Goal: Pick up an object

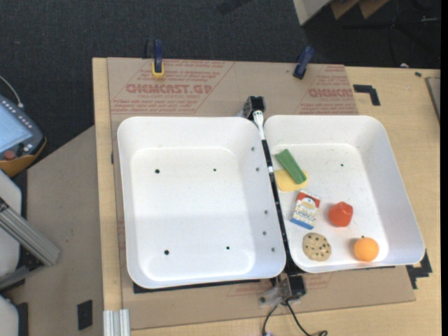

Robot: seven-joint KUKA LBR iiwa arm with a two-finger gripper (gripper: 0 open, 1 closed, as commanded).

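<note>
Waiting in the right bin (392,166), a cookie (316,246) at 6 o'clock and orange (365,249), perhaps fruit, lie unpicked; the end effector's state cannot be told, nothing lifted yet.

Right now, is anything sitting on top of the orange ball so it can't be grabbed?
No. The orange ball lies bare near the right bin's front corner, with the cookie and red toy close but apart.

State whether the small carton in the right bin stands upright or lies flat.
Lying flat. The small carton shows its whole printed face, red above and blue below, to the overhead camera, resting on the right bin's floor beside the cookie.
</note>
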